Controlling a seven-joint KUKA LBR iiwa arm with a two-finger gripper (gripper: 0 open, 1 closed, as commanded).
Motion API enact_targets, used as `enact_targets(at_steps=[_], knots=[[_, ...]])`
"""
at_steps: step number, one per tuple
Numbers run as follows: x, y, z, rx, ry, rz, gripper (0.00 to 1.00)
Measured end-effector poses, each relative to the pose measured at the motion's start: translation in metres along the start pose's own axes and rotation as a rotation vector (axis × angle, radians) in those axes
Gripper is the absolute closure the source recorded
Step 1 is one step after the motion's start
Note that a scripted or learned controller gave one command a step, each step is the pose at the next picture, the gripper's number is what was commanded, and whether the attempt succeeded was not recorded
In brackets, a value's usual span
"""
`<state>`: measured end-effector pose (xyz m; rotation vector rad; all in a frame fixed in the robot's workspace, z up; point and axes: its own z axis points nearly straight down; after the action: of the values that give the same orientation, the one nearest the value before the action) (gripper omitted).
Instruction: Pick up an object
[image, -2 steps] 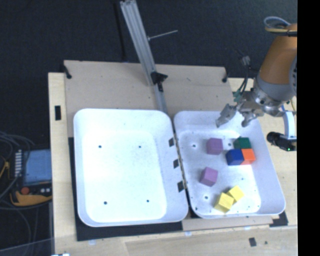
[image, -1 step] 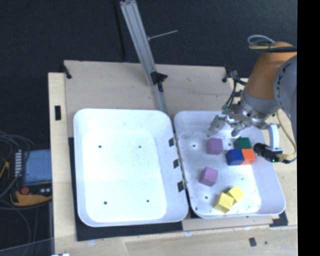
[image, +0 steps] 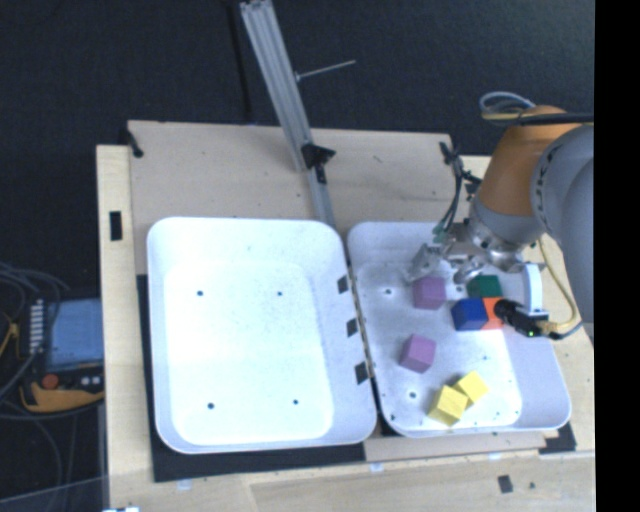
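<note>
The table (image: 230, 160) carries two shallow white bins side by side. The left bin (image: 250, 335) shows only a few dark specks on its floor. The right bin (image: 395, 275) holds all the small blocks, and the grey arm (image: 520, 180) with its orange band reaches over its far right corner.

The gripper (image: 440, 262) hangs low at the far end of the right bin, just above a purple block (image: 429, 292). Its fingers look spread a little apart with nothing between them, though at this size the gap is hard to judge.

The blocks are roughly cubic, so none has a clear long axis. The purple block sits square-on near the gripper. A second purple block (image: 418, 352) lies nearer mid-bin, turned slightly. A blue block (image: 467, 314) touches an orange piece (image: 491, 317) beside a green block (image: 485, 285). Two yellow blocks (image: 459, 396) lie touching, set diagonally, at the near end.
</note>
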<state>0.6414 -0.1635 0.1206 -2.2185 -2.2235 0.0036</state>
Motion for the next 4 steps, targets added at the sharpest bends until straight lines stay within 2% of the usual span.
enact_targets(at_steps=[1, 3, 4], knots=[[-0.002, 0.001, -0.014, -0.007, -0.002, 0.002, 1.0], [-0.008, 0.013, -0.106, -0.008, -0.002, -0.003, 1.0], [-0.01, 0.014, -0.137, -0.007, -0.001, -0.004, 1.0]])
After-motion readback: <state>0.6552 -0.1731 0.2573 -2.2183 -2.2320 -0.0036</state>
